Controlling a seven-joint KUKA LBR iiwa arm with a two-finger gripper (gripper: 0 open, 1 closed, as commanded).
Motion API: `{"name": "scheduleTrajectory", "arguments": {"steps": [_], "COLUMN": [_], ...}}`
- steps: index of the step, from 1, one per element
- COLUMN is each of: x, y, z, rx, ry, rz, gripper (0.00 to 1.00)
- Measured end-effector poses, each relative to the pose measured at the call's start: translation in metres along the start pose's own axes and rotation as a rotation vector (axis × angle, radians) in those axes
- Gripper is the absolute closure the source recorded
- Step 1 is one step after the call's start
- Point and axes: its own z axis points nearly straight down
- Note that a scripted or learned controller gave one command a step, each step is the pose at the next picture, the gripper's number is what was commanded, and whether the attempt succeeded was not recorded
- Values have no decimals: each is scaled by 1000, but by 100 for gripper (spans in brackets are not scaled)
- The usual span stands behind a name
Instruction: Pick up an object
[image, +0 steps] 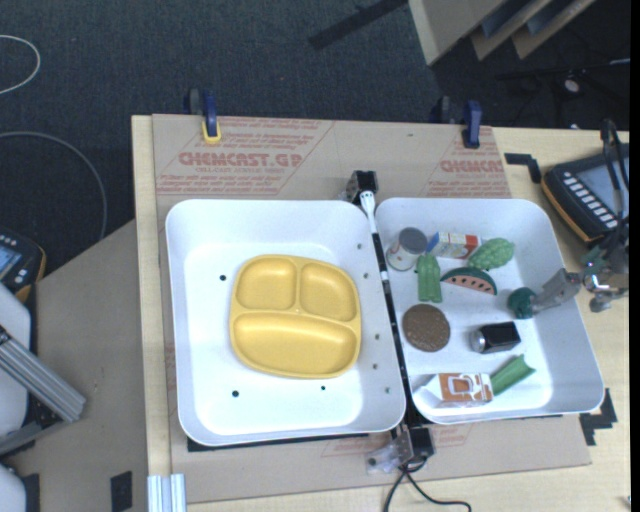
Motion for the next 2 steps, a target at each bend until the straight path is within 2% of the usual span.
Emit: {"name": "scheduleTrajectory", "arguments": {"steps": [1,2], "x": [0,88], "y": [1,-7], "z": [-11,68], "rx": [-4,9], "ry": [-2,7], "rz": [-1,-8], "gripper": [100,100]}}
